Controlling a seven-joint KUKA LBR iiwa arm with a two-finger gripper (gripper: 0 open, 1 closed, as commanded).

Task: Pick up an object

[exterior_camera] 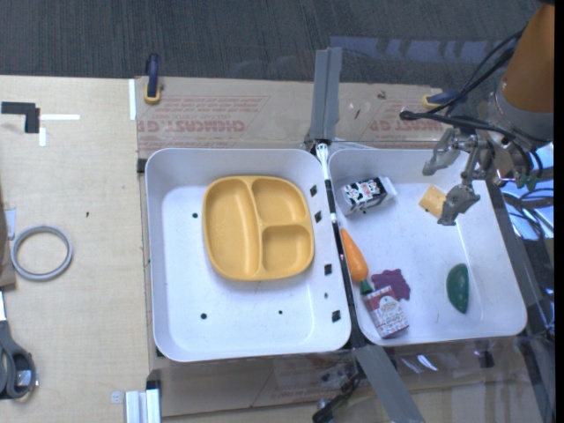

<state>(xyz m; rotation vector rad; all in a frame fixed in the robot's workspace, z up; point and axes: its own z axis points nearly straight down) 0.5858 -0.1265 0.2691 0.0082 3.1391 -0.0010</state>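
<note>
My gripper (448, 183) hangs over the back right of the right bin (493, 324), its two fingers spread apart and open, nothing between them. A small yellow block (431, 202) lies on the bin floor just left of the lower fingertip (457, 206). Other objects in this bin are a black-and-white spotted item (366, 193) at the back left, an orange carrot (354, 256) against the left wall, a purple piece (391, 284), a red-and-white packet (386, 314) and a green oval object (457, 287) at the front right.
The left bin (176, 315) holds a yellow divided plate (258, 227). A metal divider (324, 95) runs between the bins at the back. On the bench at left lie a grey tape ring (40, 252) and scissors (13, 373). Cables (467, 86) trail behind the arm.
</note>
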